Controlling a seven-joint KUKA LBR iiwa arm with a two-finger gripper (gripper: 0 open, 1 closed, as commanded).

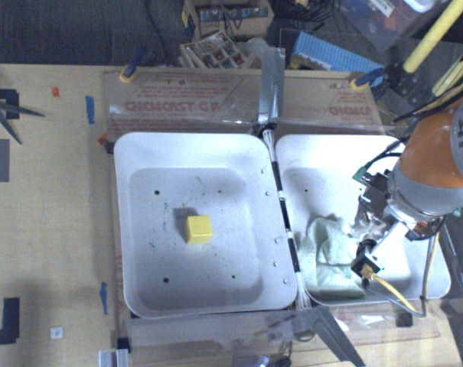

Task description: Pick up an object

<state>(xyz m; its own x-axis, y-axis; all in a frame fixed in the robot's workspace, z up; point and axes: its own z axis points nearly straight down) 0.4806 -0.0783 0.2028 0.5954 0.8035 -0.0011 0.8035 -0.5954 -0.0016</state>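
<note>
A small yellow block [199, 228] lies near the middle of the left bin [139, 167]. A crumpled pale green cloth [329, 252] sits in the near left part of the right bin [323, 159]. My gripper [363, 225] is low in the right bin, right beside the cloth's right edge and partly over it. The grey wrist and orange band rise up to the right of it. I see nothing held in the gripper.
Cardboard [185, 102] lies behind both bins, clipped at its corners. The wooden bench [40, 228] spreads out to the left with dark tools and blue tape marks. The bins' shared rim [283, 212] runs between block and cloth.
</note>
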